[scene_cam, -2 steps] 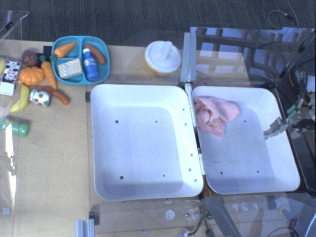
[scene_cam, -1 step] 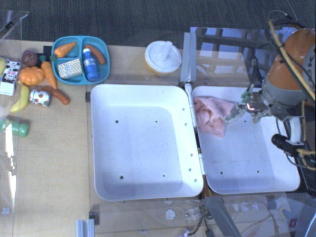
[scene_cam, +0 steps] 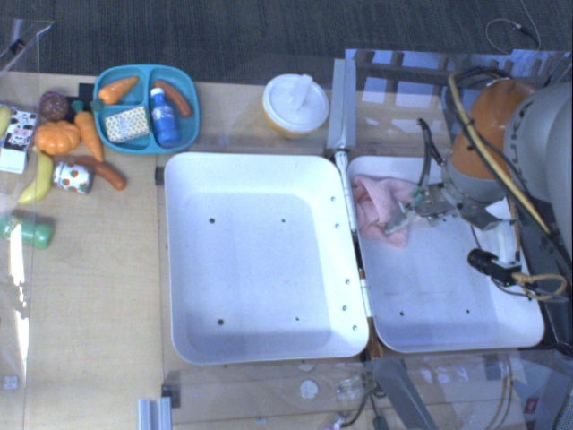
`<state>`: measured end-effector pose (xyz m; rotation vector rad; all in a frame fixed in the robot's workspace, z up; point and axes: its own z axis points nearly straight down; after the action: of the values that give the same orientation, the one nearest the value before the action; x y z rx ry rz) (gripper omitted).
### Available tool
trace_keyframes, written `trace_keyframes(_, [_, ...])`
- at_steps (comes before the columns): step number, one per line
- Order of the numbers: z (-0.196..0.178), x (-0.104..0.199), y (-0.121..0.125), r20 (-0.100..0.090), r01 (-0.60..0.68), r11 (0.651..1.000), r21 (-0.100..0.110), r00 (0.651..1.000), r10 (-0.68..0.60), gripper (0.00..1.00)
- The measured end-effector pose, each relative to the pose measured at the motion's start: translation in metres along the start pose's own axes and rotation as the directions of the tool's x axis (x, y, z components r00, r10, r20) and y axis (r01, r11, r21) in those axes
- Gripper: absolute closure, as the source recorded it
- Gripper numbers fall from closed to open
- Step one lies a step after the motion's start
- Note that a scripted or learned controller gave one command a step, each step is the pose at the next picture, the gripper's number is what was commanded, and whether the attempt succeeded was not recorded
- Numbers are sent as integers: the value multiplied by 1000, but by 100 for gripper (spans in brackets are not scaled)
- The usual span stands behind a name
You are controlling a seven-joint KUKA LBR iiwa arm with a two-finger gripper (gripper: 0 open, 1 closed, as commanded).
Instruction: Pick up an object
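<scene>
In the camera view, the pink cloth (scene_cam: pixel 380 206) lay bunched at the far-left corner of the right bin (scene_cam: pixel 448 325), against the dividing wall. The gripper (scene_cam: pixel 410 210) sat at its right edge; its opening could not be told.

Wooden bench (scene_cam: pixel 89 330) (pale, light glare at left), dark carpet floor (scene_cam: pixel 224 12) behind.

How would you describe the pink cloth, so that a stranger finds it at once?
Look at the right bin of the two white ones. The pink cloth lies crumpled at its upper left corner, beside the gripper. It is the one soft pink thing there.
</scene>
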<state>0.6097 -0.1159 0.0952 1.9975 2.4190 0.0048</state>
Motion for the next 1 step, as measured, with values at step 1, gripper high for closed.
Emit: trace_keyframes(1, [5, 26, -9, 4, 120, 993, -7, 993, -120, 0])
